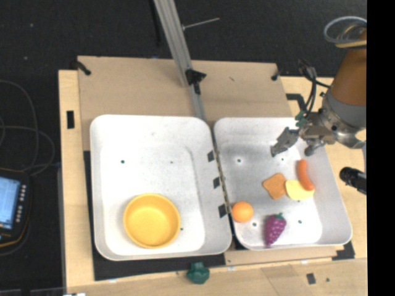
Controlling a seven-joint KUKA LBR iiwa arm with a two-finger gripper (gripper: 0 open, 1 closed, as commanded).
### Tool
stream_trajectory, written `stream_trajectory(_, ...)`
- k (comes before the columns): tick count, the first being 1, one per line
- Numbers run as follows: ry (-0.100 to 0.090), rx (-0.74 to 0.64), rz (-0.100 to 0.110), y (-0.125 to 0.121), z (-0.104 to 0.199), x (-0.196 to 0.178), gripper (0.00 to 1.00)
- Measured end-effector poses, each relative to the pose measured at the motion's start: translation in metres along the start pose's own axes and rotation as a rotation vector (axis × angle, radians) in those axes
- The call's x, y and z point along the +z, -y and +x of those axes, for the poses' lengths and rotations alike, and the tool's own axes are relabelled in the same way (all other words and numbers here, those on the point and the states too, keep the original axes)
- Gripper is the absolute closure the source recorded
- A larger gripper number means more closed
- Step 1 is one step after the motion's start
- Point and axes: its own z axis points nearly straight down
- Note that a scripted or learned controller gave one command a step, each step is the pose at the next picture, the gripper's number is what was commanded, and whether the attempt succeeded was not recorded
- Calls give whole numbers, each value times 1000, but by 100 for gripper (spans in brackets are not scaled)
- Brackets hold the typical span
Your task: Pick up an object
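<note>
My gripper (297, 144) hangs over the upper right part of the right bin (247, 140), its two dark fingers (282, 144) spread apart and nothing between them. Just below it lie an orange-red sausage-shaped piece (303, 172), a yellow piece (299, 192) and an orange wedge (274, 185), close together. Further toward the front of the same bin are an orange ball (242, 211) and a purple bunch of grapes (275, 228). A yellow bowl (152, 219) sits in the front of the left bin (148, 140).
A grey metal post (176, 36) slants up from behind the wall where the two bins meet. A small green object (197, 272) lies on the bench in front of the bins. A tablet (11, 205) and cables lie off the bench at the left.
</note>
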Motion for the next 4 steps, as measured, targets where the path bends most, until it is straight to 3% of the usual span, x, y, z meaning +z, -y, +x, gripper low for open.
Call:
stream_trajectory(1, 0, 1, 0, 0, 0, 0, 0)
stream_trajectory(4, 2, 2, 2, 11, -3, 166, 0)
